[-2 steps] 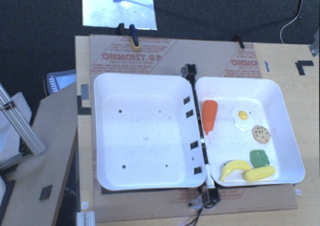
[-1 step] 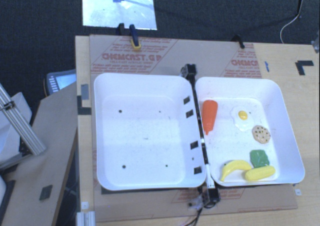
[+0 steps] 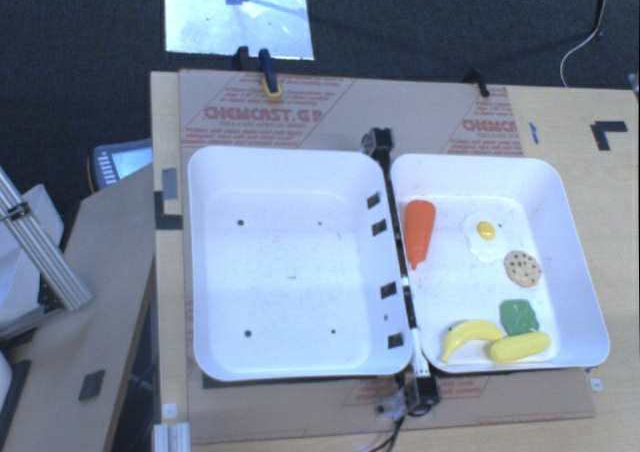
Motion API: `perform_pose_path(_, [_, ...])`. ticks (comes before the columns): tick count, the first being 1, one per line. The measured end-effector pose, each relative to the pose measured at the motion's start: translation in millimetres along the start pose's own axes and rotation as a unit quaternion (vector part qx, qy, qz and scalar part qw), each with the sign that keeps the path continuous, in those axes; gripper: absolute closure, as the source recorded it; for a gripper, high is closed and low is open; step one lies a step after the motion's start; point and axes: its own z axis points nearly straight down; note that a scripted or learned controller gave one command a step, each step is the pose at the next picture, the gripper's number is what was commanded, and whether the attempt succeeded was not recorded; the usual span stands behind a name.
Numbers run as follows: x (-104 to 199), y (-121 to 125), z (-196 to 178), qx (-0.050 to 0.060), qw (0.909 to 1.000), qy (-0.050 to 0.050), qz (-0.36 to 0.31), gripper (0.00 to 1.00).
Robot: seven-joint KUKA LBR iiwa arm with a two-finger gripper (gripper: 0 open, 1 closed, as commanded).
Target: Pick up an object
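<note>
The bench (image 3: 560, 120) is carrying the left bin (image 3: 290, 165) and the right bin (image 3: 470, 168) side by side. Lying in the right bin: toy carrot (image 3: 418, 230) by the divider, banana (image 3: 468, 336) touching a yellow piece (image 3: 520, 346), fried egg (image 3: 485, 236), green piece (image 3: 518, 315), cookie (image 3: 521, 267).

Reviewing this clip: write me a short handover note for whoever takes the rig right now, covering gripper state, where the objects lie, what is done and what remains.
Gripper: not in view.
Objects: all lie in the right bin. The carrot is near its left wall, the fried egg mid-bin, the cookie just below and right of the egg. The green piece, banana and yellow corn-like piece cluster at the near edge.
The left bin sits alongside.
Done: nothing lifted yet.
Left: reach in, grasp one object, raise it.
</note>
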Motion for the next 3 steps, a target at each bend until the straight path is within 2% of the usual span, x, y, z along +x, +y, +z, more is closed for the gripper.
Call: perform_pose_path(3, [-0.6, 1.5, -34.2, -0.006, 1.0, -0.002, -0.005, 1.0])
